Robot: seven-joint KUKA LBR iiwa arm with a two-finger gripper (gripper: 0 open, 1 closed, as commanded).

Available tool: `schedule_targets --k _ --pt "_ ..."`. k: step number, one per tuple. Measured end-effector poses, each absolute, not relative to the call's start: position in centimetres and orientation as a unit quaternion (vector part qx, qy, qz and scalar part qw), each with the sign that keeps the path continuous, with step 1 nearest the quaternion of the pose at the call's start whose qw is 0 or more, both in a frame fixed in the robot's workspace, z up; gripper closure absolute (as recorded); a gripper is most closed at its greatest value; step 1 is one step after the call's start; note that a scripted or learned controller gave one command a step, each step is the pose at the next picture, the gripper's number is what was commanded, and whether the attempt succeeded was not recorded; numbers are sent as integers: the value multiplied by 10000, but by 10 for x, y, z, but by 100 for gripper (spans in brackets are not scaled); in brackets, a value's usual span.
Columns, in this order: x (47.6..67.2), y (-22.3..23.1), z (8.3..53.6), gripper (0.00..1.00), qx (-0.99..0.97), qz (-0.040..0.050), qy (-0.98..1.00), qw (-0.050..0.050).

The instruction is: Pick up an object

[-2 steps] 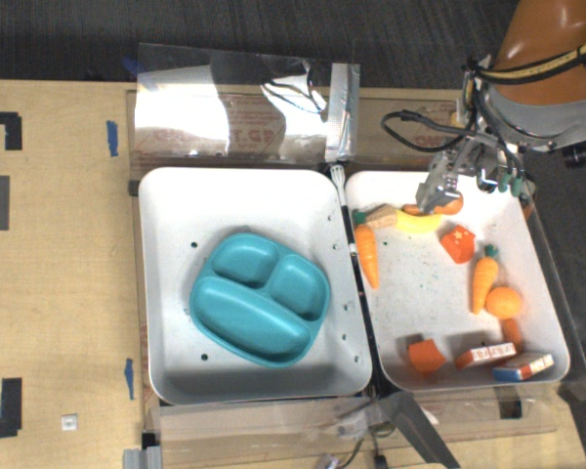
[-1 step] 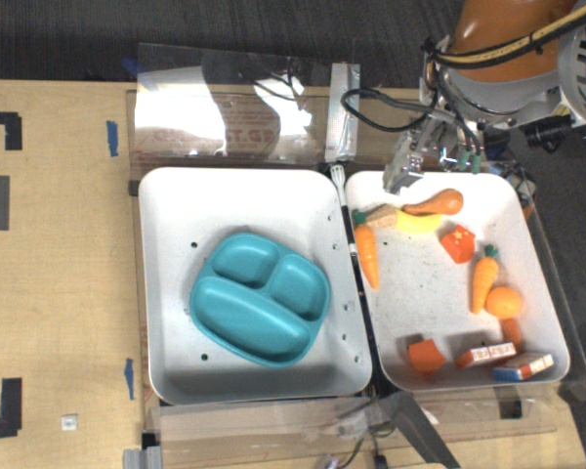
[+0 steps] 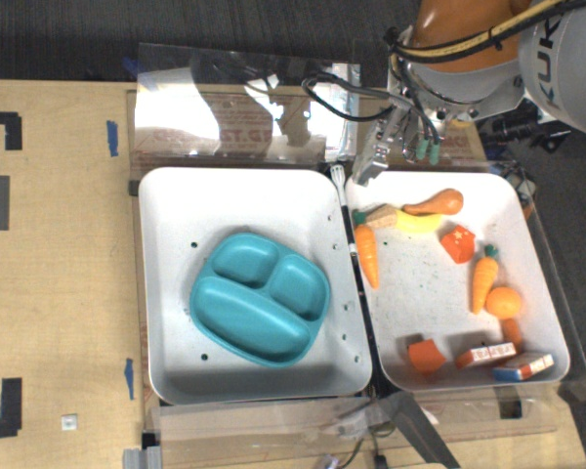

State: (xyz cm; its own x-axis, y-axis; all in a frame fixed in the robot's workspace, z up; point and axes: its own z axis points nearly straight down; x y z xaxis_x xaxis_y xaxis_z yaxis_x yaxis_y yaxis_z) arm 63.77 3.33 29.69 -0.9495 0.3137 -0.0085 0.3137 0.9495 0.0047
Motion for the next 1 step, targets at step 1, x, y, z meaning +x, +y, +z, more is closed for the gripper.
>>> schedule_targets --k 1 --pt "649 73 280 100 1304 14 9915 38"
